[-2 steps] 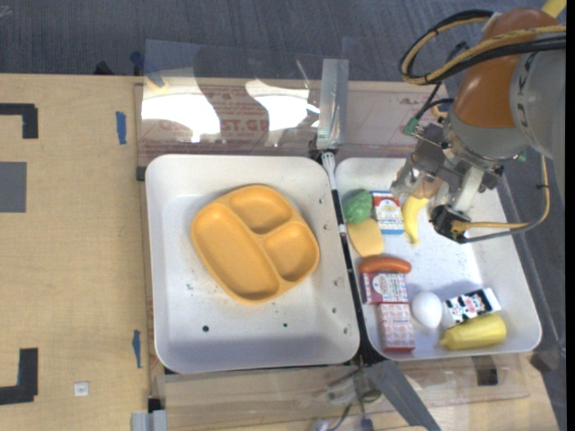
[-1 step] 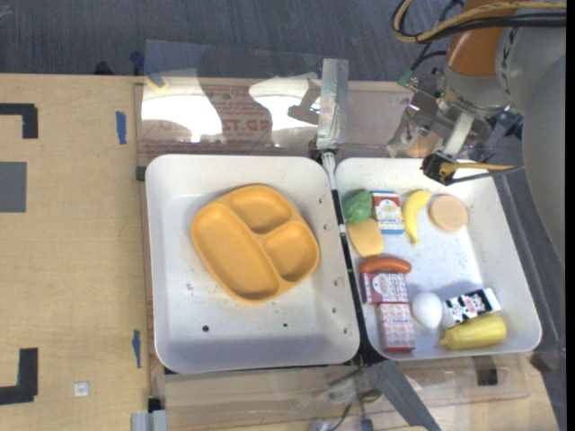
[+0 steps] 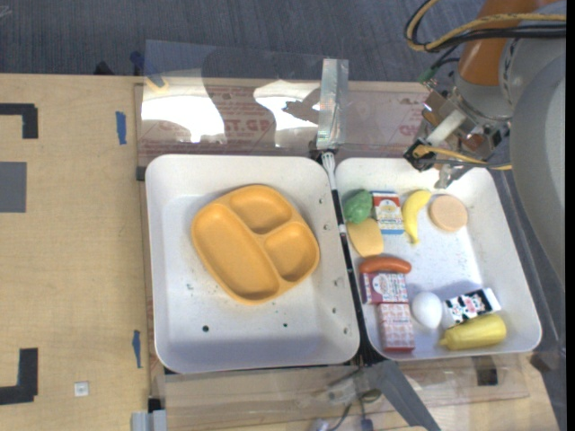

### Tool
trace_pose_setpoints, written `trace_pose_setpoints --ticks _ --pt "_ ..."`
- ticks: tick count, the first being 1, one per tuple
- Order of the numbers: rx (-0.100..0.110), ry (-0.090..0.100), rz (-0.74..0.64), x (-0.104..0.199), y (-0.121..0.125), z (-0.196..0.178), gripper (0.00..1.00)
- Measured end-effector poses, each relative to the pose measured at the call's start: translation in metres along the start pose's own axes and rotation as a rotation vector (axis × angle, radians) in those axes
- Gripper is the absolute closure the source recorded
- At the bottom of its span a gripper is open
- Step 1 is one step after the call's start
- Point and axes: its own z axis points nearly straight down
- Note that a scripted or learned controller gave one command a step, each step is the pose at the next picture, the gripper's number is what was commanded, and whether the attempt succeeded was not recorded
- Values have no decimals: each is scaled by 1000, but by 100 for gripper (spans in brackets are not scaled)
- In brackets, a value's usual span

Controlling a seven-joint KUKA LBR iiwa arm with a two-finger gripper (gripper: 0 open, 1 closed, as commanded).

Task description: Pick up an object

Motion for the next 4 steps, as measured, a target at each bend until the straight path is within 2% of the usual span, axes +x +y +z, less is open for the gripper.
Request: trace_pose_setpoints --ticks 1,2,3,4 --pt "-1 1 0 0 0 -1 0" --pt "3 -2 361 -33 14 29 0" --pt "-1 4 445 -71 20 -12 0" --pt "-3 4 447 -78 45 -32 0"
